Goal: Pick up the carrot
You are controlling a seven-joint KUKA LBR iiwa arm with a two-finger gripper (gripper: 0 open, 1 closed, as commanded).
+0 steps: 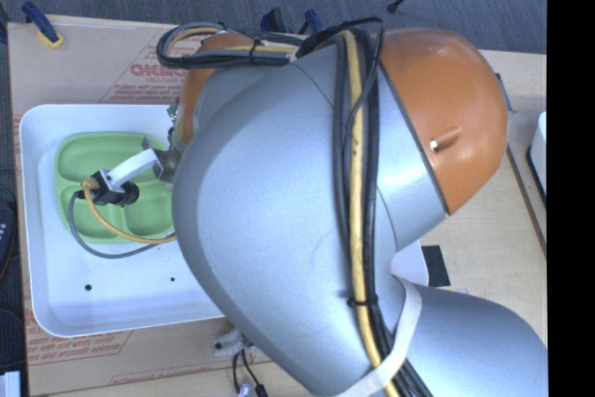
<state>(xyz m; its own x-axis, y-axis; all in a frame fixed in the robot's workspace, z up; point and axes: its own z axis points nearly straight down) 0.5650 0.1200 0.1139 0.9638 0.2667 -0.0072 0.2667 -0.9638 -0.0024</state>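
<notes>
The grey arm with its orange band (446,116) fills the middle and right of the camera view and hides most of both bins. Its wrist reaches down over the left bin (42,228), above a green plate (88,158) that lies in the bin's far half. The gripper itself is hidden under the arm's body. I see no carrot; whatever lies under the arm is covered.
The left bin's white floor shows bare along its near side. Cardboard (84,51) lines the bench around the bins. A blue clamp (42,23) sits at the far left corner. A white object (537,149) shows at the right edge.
</notes>
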